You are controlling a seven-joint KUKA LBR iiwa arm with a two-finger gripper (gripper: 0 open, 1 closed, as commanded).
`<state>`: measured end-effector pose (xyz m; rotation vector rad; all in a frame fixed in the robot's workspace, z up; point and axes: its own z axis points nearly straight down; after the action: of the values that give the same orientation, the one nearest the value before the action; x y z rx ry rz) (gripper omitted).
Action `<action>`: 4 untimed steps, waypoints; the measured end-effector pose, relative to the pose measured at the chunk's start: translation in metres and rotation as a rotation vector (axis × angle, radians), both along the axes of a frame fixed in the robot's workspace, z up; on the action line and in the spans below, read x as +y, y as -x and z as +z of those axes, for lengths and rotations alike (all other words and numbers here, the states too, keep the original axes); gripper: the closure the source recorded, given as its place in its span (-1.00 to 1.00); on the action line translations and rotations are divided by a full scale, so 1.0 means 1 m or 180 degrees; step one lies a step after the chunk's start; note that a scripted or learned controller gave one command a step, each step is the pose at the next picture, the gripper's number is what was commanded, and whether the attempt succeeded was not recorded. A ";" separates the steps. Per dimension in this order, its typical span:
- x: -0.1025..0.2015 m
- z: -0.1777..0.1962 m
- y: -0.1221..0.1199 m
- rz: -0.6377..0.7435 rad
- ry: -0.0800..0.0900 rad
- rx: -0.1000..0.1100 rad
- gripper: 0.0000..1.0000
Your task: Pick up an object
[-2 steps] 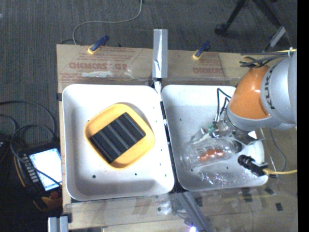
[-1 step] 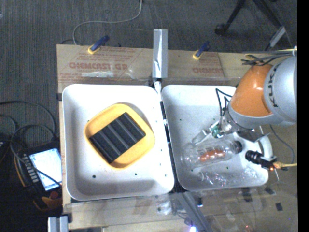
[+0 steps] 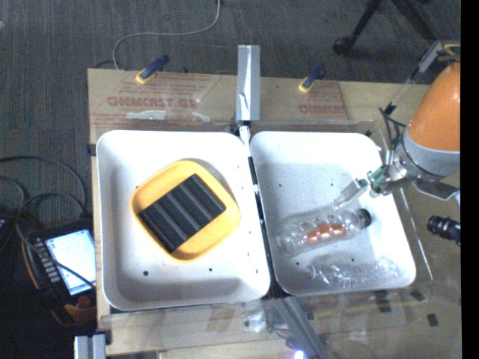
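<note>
Clear plastic bottle (image 3: 323, 232), dark-capped and with something reddish inside, lies on its side on the floor of the right bin (image 3: 299, 163), cap end toward the arm. Just above and to the right of that cap sits the pincer (image 3: 358, 191), low over the same bin; its pale, translucent tip slants down toward the bottle, and whether it is spread or pressed together cannot be told at this angle. Nothing is seen pinched in it. A small green part marks where it joins the wrist, and behind that rises the grey arm with its orange band (image 3: 441, 114) at the view's right edge.

Near the bin's front edge lies a crumpled clear wrapper (image 3: 352, 273), close to the bottle but apart from it. In the left bin (image 3: 120, 200) rests a yellow tray-like object with a black ribbed insert (image 3: 185, 209), tilted on the diagonal. Both bins sit side by side on the tabletop (image 3: 172, 99), where two blue-and-yellow clamps (image 3: 152, 69) grip the far edge.
</note>
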<state>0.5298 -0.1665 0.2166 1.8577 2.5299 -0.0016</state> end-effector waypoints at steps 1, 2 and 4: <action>0.039 -0.125 0.022 -0.0041 -0.0001 -0.0044 -1.00; 0.018 -0.126 -0.047 -0.0857 -0.0008 -0.0029 -1.00; 0.063 -0.125 0.010 -0.0813 -0.0011 -0.0053 -1.00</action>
<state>0.5193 -0.1035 0.0915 2.1571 2.2644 0.0177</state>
